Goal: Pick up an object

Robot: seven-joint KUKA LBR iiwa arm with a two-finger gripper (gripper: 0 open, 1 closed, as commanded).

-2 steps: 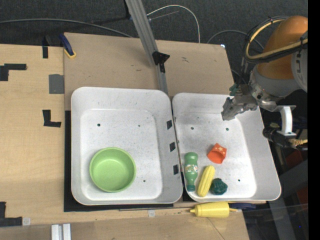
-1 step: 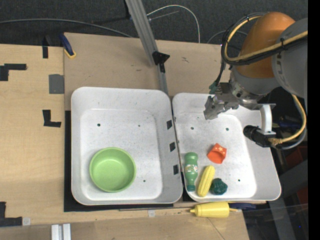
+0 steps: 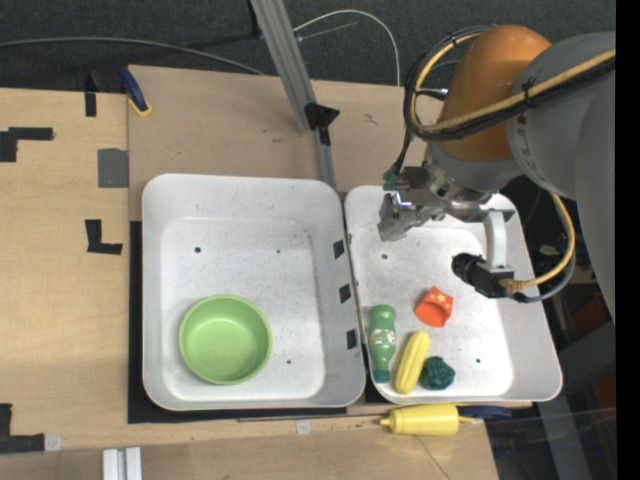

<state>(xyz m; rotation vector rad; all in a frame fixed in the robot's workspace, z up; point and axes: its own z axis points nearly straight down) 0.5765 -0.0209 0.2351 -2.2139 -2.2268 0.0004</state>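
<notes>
My gripper (image 3: 393, 223) hangs over the far left part of the right bin (image 3: 520, 368), above its bare white floor. Nothing shows between its tips. Toward the bin's front lie an orange-red block (image 3: 434, 307), a green bottle (image 3: 381, 330), a yellow banana-shaped piece (image 3: 411, 360) and a small dark green lump (image 3: 437, 373). All of these lie nearer the front than the gripper and apart from it. In the left bin (image 3: 240, 203) a light green bowl (image 3: 226, 338) sits at the front left.
A yellow object (image 3: 425, 420) rests on the bench just outside the right bin's front rim. A grey metal pole (image 3: 290, 58) slants down to the bins' far edge. Black cabling and a connector (image 3: 480, 271) hang off the wrist over the right bin.
</notes>
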